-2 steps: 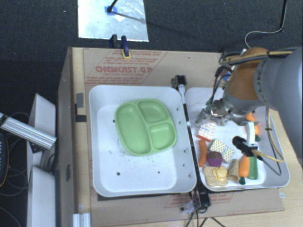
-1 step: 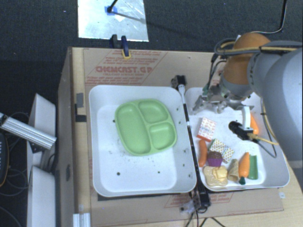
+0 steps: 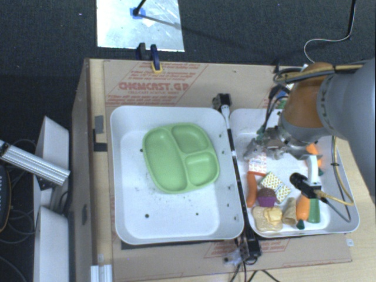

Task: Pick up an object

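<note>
My gripper (image 3: 262,147) reaches down into the back left part of the right bin (image 3: 339,222), with the grey arm and its orange band above it. Just in front of the gripper lies a red and white packet (image 3: 257,167). Nearer the front of that bin lie an orange carrot (image 3: 251,189), a yellow checkered piece (image 3: 276,184), a purple piece (image 3: 266,198), a beige bread piece (image 3: 267,217) and an orange and green piece (image 3: 302,208). Nothing can be seen held in the gripper.
The left bin (image 3: 135,216) holds a green divided plate (image 3: 180,157). A black divider rail (image 3: 234,157) runs between the bins. A white and orange stick (image 3: 313,164) lies toward the right bin's right side. Cardboard (image 3: 158,84) lies behind the bins.
</note>
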You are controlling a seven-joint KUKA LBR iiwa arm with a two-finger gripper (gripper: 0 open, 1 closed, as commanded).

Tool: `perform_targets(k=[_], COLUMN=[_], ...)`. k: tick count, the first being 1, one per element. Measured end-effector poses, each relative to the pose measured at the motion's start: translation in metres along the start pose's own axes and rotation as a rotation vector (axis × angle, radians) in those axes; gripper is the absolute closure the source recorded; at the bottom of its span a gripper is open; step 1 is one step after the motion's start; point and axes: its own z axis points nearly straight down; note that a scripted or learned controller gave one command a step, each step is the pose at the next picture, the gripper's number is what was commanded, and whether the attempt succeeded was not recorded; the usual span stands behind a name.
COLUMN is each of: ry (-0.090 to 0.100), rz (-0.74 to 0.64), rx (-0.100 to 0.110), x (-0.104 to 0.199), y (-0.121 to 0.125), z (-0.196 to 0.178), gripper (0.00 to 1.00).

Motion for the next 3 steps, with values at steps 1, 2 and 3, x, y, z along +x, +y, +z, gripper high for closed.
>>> perform_targets(k=[1, 2, 3], ry=[0.0, 0.001, 0.0], rz=[-0.001, -0.002, -0.002], rx=[-0.002, -0.001, -0.003], x=[0.0, 0.068, 0.074], y=[0.001, -0.106, -0.113], z=[-0.011, -0.1, -0.17], gripper=[1.0, 1.0, 1.0])
